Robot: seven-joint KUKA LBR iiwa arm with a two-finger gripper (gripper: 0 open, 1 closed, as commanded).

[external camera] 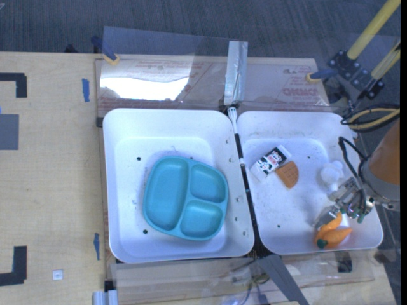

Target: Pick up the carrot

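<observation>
Claw over carrot, carrot top hidden.

The right bin has bare floor across its middle and lower left. A small black-and-white carton and a brown piece lie near its upper left, a white lump crowds the right side, beside the carrot
</observation>
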